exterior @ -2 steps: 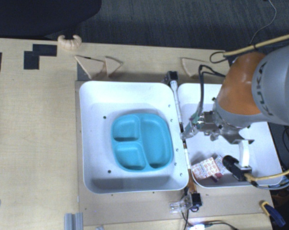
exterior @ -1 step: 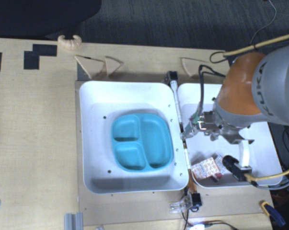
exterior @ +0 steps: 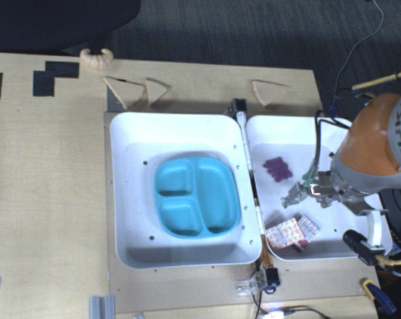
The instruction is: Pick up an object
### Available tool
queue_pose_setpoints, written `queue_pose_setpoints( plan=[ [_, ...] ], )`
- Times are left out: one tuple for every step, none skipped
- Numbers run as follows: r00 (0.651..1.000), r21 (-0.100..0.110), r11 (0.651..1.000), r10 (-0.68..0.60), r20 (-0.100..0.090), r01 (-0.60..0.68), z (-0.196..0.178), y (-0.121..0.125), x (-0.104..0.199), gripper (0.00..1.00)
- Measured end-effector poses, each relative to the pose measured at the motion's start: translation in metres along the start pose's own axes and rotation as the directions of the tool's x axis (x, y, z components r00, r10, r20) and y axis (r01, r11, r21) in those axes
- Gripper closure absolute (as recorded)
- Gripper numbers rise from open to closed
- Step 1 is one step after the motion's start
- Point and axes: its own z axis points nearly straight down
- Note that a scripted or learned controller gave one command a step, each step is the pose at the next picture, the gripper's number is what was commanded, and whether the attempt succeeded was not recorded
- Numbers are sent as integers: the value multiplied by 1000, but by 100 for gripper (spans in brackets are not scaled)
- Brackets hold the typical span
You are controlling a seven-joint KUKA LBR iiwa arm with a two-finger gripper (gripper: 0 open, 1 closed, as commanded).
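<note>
**benchwatcher:** Camera view from above has the grey arm with the orange band [exterior: 376, 141] reaching into the right-hand shallow white bin [exterior: 290, 133]. The two-finger gripper [exterior: 305, 193] hangs over the middle of that bin, nothing between its fingers that I can make out. Whether the jaws are open or closed I honestly cannot tell, too small and glinty.

**gripnerd:** What's there to grab?

**benchwatcher:** Two candidates in the right bin. A small crumpled purple scrap [exterior: 278, 169] lies toward the bin's far edge, a little apart from the gripper. A small flat printed packet with a red and white pattern [exterior: 290, 232] sits near the front edge, close to the wall shared with the other bin, just in front of the gripper. The left-hand white bin [exterior: 130, 178] carries a turquoise plastic tray with three compartments [exterior: 197, 195], sitting in the middle.

**gripnerd:** So which step?

**benchwatcher:** Looks like the approach to me, pick not made yet. My guess is the packet is the target since it's nearest. Next it'd need to shift toward the front edge, line the fingers across the packet's narrow side, then drop straight down. It's flat, so a shallow descent would probably just skate over it.
</note>
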Motion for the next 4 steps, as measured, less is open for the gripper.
queue_pose_setpoints(
  plan=[
    [1000,-6,1000,0,-1,0,67,-5,-5,0],
    [1000,-12,1000,0,0,0,55,-3,-5,100],
    [1000,-12,1000,0,0,0,55,-3,-5,0],
    [1000,-15,1000,-3,0,3,45,-2,-4,100]
  ],
)
